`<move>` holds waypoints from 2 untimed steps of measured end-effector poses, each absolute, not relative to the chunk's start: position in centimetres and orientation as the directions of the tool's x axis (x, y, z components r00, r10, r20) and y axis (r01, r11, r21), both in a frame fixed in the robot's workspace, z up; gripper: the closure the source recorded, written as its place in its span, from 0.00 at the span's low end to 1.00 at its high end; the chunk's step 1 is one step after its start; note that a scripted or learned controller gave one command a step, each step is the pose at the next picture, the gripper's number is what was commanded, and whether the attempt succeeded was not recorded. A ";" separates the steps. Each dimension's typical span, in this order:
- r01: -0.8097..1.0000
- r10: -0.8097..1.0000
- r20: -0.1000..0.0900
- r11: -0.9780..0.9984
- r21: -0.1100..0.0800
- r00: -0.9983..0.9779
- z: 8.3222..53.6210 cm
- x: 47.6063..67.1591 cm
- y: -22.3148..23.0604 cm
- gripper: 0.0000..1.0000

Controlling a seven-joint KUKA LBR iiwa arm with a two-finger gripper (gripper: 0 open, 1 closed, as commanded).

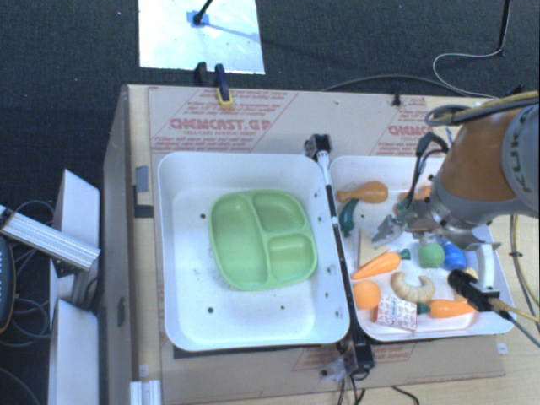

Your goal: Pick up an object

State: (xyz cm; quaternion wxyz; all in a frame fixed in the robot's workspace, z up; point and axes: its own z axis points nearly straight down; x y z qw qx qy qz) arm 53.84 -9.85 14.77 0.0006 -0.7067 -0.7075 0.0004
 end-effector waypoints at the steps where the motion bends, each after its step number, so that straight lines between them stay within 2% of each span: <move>1: 1.000 1.000 0.001 0.003 0.011 -0.003 8.8 53.0 -9.4 0.00; 2: 1.000 1.000 0.001 0.003 0.016 -0.003 10.0 53.2 -9.4 1.00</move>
